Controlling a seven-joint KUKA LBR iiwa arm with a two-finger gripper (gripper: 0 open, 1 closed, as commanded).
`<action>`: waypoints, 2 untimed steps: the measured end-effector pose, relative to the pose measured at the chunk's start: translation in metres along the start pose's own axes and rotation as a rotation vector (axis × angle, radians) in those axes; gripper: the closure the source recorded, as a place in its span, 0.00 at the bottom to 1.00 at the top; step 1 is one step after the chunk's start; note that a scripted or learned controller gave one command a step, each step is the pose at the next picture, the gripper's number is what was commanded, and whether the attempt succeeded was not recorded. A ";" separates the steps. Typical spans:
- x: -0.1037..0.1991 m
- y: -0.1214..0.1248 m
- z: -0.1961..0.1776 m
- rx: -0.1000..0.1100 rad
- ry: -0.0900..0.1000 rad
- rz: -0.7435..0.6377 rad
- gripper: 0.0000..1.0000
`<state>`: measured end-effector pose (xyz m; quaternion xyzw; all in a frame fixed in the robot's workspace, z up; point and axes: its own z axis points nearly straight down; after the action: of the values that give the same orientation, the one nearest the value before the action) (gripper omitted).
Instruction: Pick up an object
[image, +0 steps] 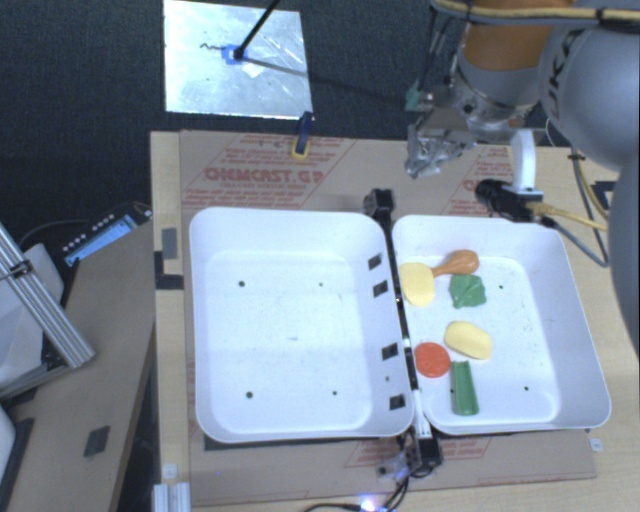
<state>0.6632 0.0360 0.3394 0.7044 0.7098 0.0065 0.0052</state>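
Observation:
My gripper (430, 160) hangs high above the bench, behind the far edge of the right bin (560, 330), with nothing visible between its fingers. In the right bin lie several toy foods: a brown drumstick (455, 264), a pale yellow piece (418, 284) by the left wall, a green leafy piece (467, 291), a yellow lemon-like piece (468, 340), a red-orange disc (432, 360) and a green stick (463, 388). All of them sit well below and in front of the gripper.
The left bin (290, 320) stands beside the right one, joined by a black-clipped divider (395, 300). A shiny metal sheet (237, 58) lies at the back left. A yellow and blue clamp (301, 140) sits on the cardboard base.

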 end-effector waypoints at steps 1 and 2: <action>0.093 0.001 -0.070 0.006 0.003 -0.005 1.00; 0.077 0.008 -0.098 0.011 -0.001 0.006 1.00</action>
<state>0.6690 0.1125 0.4376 0.7065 0.7077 0.0020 0.0017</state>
